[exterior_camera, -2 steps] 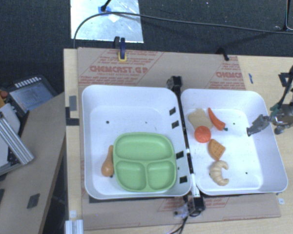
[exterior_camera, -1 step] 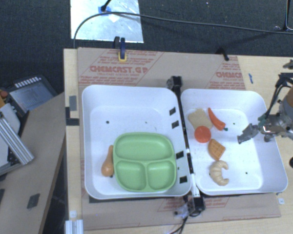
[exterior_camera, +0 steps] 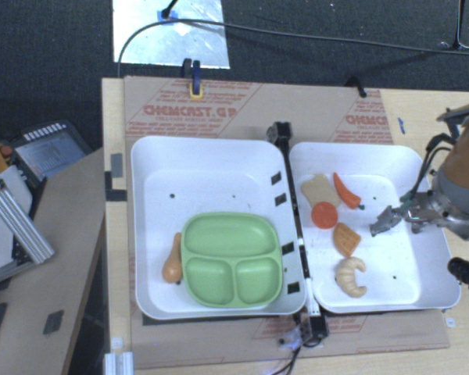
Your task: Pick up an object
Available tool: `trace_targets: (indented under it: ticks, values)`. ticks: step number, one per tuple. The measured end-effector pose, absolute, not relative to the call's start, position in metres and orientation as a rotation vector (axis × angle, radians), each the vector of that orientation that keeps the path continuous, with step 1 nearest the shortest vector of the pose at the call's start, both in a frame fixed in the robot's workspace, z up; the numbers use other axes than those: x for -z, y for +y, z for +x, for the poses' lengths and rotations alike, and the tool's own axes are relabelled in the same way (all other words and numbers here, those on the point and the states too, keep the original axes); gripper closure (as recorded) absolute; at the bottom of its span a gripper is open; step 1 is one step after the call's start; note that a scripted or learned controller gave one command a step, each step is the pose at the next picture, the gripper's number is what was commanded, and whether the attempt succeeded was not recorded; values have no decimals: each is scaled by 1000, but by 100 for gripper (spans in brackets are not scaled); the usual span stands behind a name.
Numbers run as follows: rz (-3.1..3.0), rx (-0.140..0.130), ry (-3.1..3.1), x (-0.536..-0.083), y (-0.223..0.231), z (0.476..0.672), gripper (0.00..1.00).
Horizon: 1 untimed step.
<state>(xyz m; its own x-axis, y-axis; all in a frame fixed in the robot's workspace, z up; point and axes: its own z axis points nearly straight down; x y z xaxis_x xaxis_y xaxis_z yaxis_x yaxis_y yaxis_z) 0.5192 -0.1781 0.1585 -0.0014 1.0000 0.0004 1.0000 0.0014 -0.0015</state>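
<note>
Croissant (exterior_camera: 352,276) at 6 o'clock in R bin (exterior_camera: 434,283); waffle (exterior_camera: 345,239), tomato (exterior_camera: 324,214), carrot (exterior_camera: 345,190) toward 12. Jaws (exterior_camera: 381,223) at 3 o'clock, state unclear. Green tray (exterior_camera: 231,258) in L bin (exterior_camera: 152,209); cardboard-covered tabletop (exterior_camera: 242,108).

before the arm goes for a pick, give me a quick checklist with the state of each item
1. Targets within the right bin: ok; carrot, tomato, waffle piece and croissant lie there.
2. Gripper over that bin: ok, right of the food.
3. Something between its fingers: cannot tell.
4. Gripper apart from the waffle piece: ok, a gap shows.
5. Targets well separated: not ok; the tomato touches a pale bread piece.
</note>
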Motion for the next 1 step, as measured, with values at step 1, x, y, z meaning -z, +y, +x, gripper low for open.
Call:
trace_targets:
  ticks: [1]
  values:
    - [-2218, -1, -2222, -114, -173, 524, 0]
